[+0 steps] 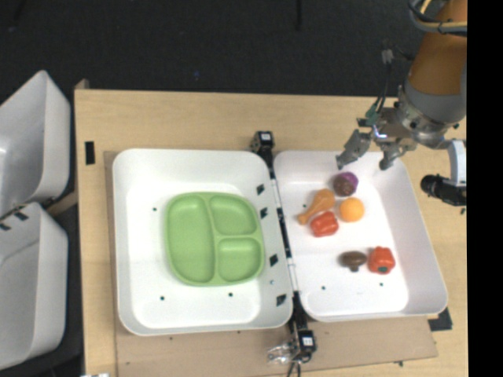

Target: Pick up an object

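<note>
My gripper (368, 160) hangs open above the back edge of the right bin (393, 293), its two fingers spread apart with nothing between them. Just below it lies a dark purple round piece (345, 183). Near that sit an orange ball (352, 209), a tan drumstick-shaped piece (315, 204) and a red pepper-like piece (324, 225). Toward the front of the bin lie a brown mushroom-like piece (353, 260) and a red-orange piece (381, 261).
The left bin (141, 305) holds a green divided plate (213, 237). A row of black clips (277, 234) runs along the seam between the bins. White moulded shapes (27, 210) stand off the bench at the left.
</note>
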Controlling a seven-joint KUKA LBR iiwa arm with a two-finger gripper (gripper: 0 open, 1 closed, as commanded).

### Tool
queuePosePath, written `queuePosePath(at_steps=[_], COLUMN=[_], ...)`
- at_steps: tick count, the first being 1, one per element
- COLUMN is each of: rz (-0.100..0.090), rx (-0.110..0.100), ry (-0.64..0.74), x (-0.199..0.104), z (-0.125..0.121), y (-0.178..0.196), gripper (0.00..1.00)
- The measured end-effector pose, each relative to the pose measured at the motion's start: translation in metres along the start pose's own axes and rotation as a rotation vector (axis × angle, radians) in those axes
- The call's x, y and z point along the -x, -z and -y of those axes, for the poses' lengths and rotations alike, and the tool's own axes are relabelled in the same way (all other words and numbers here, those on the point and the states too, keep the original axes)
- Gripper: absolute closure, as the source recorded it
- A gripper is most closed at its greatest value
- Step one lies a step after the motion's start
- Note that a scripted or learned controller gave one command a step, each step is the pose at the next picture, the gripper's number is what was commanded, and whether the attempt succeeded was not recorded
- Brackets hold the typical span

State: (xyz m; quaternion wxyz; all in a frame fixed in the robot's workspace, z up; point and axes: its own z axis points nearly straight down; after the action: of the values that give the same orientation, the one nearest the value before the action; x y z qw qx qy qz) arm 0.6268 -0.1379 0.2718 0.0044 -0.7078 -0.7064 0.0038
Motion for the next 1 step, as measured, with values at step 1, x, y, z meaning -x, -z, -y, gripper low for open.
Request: queuePosePath(at_steps=[1], rz=[0.001], rx=[0.013], ry=[0.002], x=[-0.0004], z=[-0.0016], y=[0.0079], gripper=[0.00])
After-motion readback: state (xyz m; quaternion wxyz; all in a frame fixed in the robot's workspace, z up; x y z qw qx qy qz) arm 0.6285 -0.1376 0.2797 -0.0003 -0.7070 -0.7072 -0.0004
